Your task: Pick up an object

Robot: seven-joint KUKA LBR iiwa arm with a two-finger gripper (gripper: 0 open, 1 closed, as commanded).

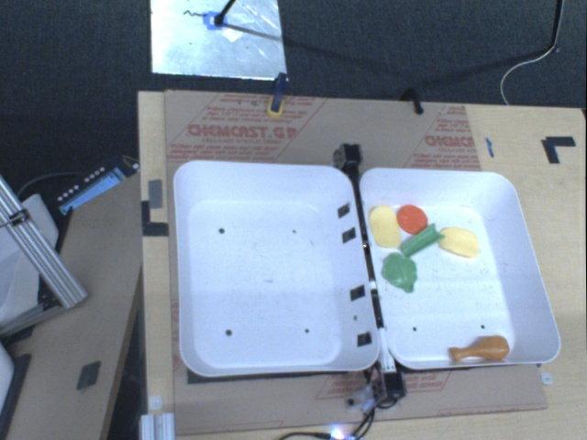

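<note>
- Nearest the lower edge of the frame, an orange drumstick-shaped toy [480, 348] lies alone in the right bin [529, 246], close against that bin's lower rim. It has free floor above and to its left, but the wall beside it leaves little room on the low side.
- Higher in the same bin sits a cluster of 5 toys: a green leafy piece [400, 271], a green pod [421, 240], a yellow lemon-like piece [460, 242], a pale yellow piece [385, 226] and a red round piece [412, 217]. They touch or nearly touch, and the pale yellow one lies just beside the divider between the 2 bins.
- The left bin [266, 200] offers a wide bare floor.
- Farthest, at the top of the frame, dark floor and a shiny sheet [183, 35] lie beyond the bench.
- Judged from this, nothing is lifted: every toy rests on the bin floor, so the whole pick is left to do. I cannot tell the tool's state, clenched or released.
- The drumstick looks the easiest to isolate; the cluster risks a crowded grasp.
</note>
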